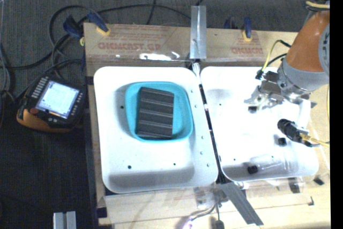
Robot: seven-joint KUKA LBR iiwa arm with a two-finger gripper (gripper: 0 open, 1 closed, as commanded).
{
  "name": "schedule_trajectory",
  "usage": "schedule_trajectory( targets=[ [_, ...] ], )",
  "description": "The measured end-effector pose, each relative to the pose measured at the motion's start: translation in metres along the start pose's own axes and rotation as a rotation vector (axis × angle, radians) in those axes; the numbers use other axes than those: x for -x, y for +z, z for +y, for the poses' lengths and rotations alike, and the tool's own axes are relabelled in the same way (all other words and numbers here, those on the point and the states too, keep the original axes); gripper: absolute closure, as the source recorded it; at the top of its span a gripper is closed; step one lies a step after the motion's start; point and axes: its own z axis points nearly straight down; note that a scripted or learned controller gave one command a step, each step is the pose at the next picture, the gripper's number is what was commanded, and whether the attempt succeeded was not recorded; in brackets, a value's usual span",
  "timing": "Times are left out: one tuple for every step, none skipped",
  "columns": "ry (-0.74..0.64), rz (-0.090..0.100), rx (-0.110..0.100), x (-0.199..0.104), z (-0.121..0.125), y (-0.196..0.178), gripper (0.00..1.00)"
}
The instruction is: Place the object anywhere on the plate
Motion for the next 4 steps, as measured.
schedule_trajectory(
  targets=[
    [0.000,0.000,0.000,0.000,0.000,0.000,0.00],
    [0.153,0.001,-0.002,0.048,-0.047,0.003,0.00],
    [0.217,0.000,-0.004,-0.009,-0.079,0.033,0.00],
    [0.155,0.000,0.000,0.045,-0.052,-0.003,0.00]
  ],
)
